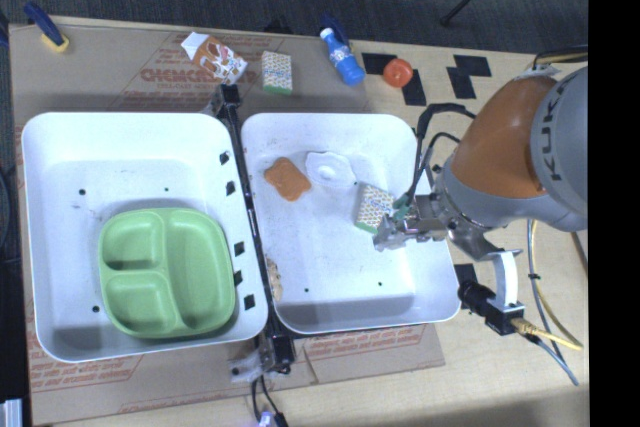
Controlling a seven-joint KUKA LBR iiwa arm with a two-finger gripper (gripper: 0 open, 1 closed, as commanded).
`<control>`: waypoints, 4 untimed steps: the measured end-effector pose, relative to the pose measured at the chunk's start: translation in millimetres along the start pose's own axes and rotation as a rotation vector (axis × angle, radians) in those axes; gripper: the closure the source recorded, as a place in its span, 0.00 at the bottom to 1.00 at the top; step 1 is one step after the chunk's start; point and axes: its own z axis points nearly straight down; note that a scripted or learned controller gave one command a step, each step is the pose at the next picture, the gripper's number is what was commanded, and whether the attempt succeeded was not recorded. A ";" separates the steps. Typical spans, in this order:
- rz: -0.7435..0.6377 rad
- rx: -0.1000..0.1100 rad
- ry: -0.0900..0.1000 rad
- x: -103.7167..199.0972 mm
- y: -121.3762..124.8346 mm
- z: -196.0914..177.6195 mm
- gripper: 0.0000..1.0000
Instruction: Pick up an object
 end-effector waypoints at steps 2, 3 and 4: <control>0.000 -0.002 0.000 -13.0 0.2 -8.8 1.00; -0.004 0.000 0.001 86.5 39.1 3.0 1.00; -0.003 0.000 0.000 85.4 39.0 2.8 0.00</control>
